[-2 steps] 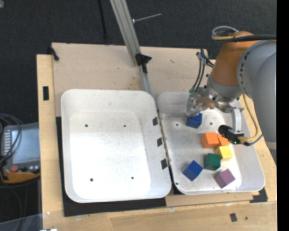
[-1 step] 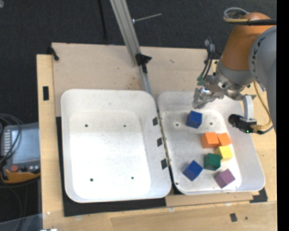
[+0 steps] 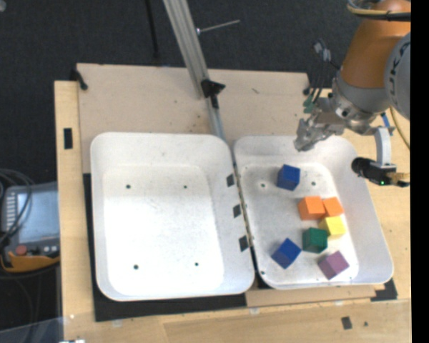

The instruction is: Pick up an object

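Observation:
The right bin [image 3: 365, 220] holds several small cubes. A blue cube [image 3: 288, 176] lies near its far side, and a second blue cube [image 3: 287, 252] lies near the front left. Two orange cubes [image 3: 313, 207] [image 3: 332, 206] sit together, with a yellow cube [image 3: 335, 225], a green cube [image 3: 314, 239] and a purple cube [image 3: 334, 264] just in front of them. My gripper [image 3: 305, 140] hangs above the far edge of the right bin, up and right of the far blue cube. Nothing shows between its fingertips.
The left bin [image 3: 164, 213] lies beside the right one. A slanted metal pole [image 3: 189, 48] rises from between the bins at the back. A control pendant [image 3: 28, 224] with cables sits off the bench at the left.

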`<state>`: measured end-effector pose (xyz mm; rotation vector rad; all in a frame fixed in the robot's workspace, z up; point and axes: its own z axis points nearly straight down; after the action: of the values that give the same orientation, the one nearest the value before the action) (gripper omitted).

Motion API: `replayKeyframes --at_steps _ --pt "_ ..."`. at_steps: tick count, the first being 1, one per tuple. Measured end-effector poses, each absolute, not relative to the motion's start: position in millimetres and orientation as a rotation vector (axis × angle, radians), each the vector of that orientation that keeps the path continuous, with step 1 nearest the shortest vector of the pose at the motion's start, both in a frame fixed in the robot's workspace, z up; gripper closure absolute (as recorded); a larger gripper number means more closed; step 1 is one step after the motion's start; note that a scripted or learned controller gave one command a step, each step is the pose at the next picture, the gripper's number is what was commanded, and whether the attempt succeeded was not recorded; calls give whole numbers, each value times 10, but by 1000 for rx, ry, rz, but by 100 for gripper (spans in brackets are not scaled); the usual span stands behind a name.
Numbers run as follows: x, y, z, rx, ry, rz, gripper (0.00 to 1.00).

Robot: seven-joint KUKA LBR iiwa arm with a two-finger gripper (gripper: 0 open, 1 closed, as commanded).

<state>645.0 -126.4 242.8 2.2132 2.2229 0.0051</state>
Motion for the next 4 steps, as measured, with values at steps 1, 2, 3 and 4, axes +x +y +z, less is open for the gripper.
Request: replayKeyframes --at_steps 1,2,3,4 --pt "6463 -1277 2976 2212 2222 7 100" --pt "6448 -826 2967 2215 2226 0 100" --pt "6371 -322 2746 2216 2229 -1 100" --pt "6258 98 2651 2216 2228 -1 100"
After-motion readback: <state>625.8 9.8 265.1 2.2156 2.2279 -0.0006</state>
